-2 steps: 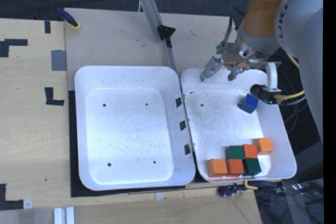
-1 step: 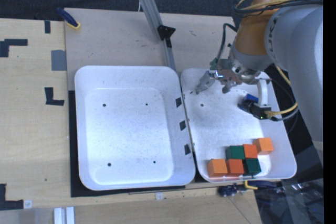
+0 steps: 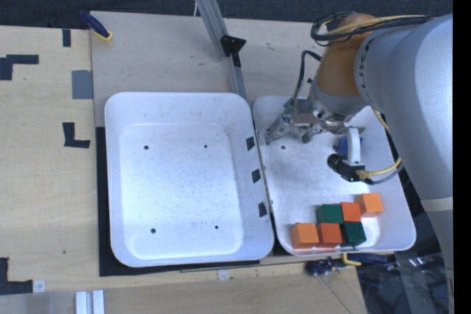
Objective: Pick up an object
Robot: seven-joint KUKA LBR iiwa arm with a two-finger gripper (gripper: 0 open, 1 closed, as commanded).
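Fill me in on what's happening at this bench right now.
A grey arm reaches in from the right over the right bin, its gripper low near the bin's upper left corner. Its job is to pick up an object, but the blocks, orange and green, sit bunched at the bin's near edge, well away from the gripper. Nothing is visibly held. The left bin sits alongside.

Arm (image 3: pixel 412 99) cut by right edge; hides bin (image 3: pixel 324 165) corner.
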